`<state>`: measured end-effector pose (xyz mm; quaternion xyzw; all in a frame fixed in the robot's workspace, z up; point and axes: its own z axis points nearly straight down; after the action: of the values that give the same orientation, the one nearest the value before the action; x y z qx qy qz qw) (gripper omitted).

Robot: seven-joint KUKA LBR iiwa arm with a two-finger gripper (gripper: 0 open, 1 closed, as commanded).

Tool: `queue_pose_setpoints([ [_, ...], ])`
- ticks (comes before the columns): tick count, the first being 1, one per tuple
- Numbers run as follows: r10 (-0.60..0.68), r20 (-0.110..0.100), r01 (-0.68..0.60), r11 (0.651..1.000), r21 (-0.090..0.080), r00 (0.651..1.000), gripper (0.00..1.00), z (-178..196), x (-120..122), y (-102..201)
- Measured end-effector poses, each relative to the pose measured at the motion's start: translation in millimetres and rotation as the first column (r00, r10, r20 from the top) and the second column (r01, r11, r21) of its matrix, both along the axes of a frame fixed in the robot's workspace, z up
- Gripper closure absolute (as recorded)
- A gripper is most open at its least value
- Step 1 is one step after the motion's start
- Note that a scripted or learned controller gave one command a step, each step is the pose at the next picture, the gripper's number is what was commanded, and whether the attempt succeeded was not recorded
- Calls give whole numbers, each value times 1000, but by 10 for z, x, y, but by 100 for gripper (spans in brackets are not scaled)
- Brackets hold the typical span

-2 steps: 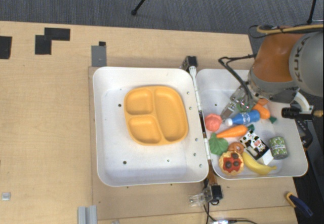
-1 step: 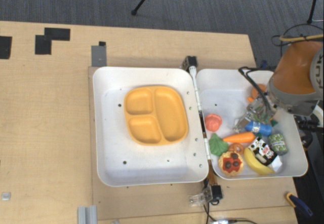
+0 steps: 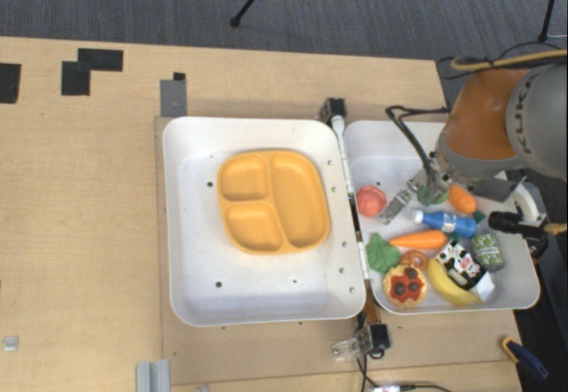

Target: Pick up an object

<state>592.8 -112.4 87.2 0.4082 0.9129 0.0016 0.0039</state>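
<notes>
Reaching into the right bin (image 3: 529, 288), the arm (image 3: 497, 120) sets its hand (image 3: 410, 195) among the toys.

Its fingers stand apart, released, gripping nothing; the pink ball (image 3: 371, 199) lies just at the hand's nine o'clock. A blue bottle (image 3: 449, 223), carrot (image 3: 417, 240), green leaf (image 3: 382, 253) and banana (image 3: 451, 285) crowd from four to six o'clock. At nine o'clock across the table (image 3: 80, 231), the left bin (image 3: 191, 293) holds a yellow divided plate (image 3: 271, 201).

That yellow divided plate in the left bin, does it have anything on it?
Empty. The yellow plate shows three bare compartments; the toy food lies in the right bin.
</notes>
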Motion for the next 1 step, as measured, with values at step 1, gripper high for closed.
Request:
queue_pose_setpoints([
  [1,35,-4,-35,999,-2,999,0,125,-14,-686],
])
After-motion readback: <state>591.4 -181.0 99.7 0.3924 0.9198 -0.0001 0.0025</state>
